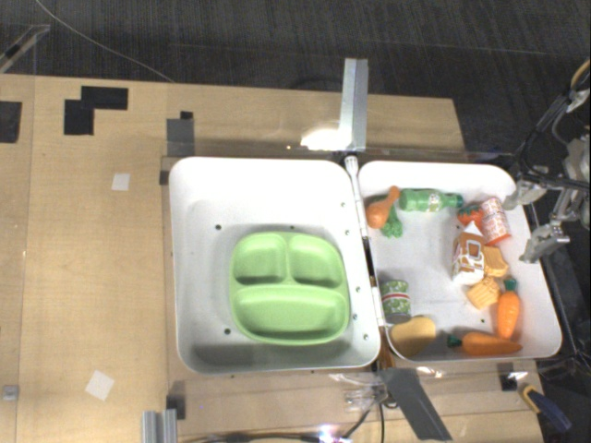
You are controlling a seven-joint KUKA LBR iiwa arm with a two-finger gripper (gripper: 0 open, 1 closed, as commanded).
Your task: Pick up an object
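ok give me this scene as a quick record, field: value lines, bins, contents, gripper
left bin: holds a green divided tray
right bin: toy foods
carrots: two, orange, near corner by the right wall
green bottle: lying along the far wall
small can: green and white, beside the divider
yellow piece: near wall, left corner
gripper: over the right bin's right rim, nothing seen between its fingers

Left bin (pixel 199 247): white, holding a light green tray (pixel 289 287). Right bin (pixel 420 243): white. Relative to the tray, all remaining items lie to the right: a green bottle (pixel 427 200), a green-and-white cup (pixel 395 298), a red-and-white can (pixel 494 221), an orange-and-white carton (pixel 469 255), two orange carrots (pixel 509 312) with green tops, and a tan potato (pixel 414 332). Tabletop (pixel 92 275): pale wood with black square markings.
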